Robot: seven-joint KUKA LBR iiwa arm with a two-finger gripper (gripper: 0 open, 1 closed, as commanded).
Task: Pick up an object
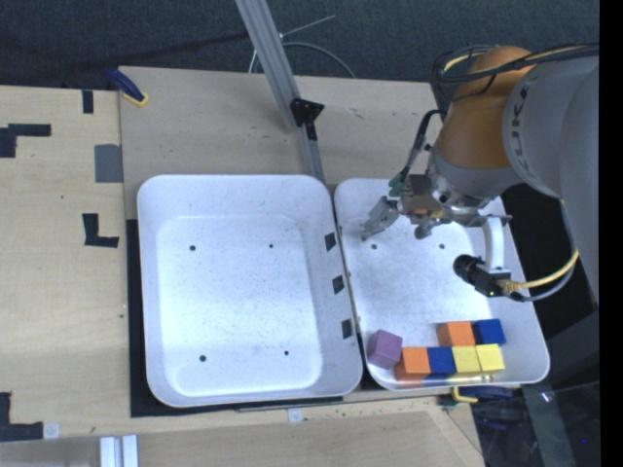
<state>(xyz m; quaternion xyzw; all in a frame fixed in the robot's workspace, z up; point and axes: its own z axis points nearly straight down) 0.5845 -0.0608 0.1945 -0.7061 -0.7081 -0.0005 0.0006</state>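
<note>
The blocks sit in the near corner of the right bin (389, 197). A purple block (385, 346) lies alone, a bit tilted. Just beside it an orange block (416, 360) starts a row with a blue block (441, 360) and 2 yellow blocks (478, 359). Behind them sit another orange block (455, 334) and another blue block (489, 332). The gripper (401, 224) hangs over the far end of this bin, well apart from the blocks. Its claw is spread apart and holds nothing. The left bin (234, 188) lies next to it on the wooden bench (195, 125).
</note>
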